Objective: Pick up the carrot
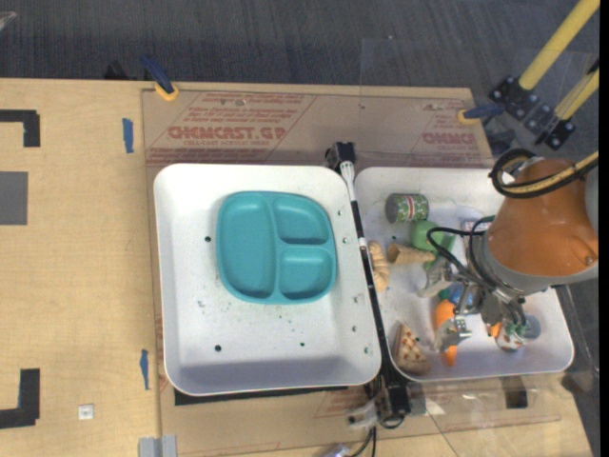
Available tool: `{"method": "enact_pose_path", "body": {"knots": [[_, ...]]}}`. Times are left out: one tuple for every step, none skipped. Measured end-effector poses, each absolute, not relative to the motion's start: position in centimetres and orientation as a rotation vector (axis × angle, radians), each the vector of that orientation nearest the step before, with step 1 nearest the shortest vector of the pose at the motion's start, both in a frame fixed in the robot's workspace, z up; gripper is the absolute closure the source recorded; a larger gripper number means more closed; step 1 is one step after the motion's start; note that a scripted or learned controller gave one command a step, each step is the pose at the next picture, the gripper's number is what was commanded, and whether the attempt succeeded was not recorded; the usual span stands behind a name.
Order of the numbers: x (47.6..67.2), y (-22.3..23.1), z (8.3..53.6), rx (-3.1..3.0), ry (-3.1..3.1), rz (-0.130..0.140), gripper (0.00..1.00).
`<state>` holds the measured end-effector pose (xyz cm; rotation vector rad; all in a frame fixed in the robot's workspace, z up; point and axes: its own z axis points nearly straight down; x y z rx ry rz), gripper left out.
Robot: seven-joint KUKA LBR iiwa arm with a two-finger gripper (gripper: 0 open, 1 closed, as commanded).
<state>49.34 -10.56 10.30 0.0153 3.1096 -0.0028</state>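
Carrot (444,314) lay in the right bin (561,346) among scattered toy food, directly under the pincer (463,314), which hung low as if positioned to grasp, though whether it gripped I cannot tell.

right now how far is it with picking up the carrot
Done: the arm has reached into the right bin, and the gripper is right over the carrot.
In hand: it looks to be at the grasp stage, but the view does not settle whether the carrot is gripped.
Left: lifting it; the carrot lies low among the other toy food, beside the pizza slice.
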Motion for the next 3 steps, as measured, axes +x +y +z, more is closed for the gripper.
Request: {"method": "enact_pose_path", "body": {"knots": [[49.6,-10.5,11.4,0.013,3.101,-0.005,1.0],[49.6,-10.5,11.3,0.013,3.102,-0.004,0.0],[48.5,-11.0,9.0,0.512,3.086,0.005,0.0]]}}
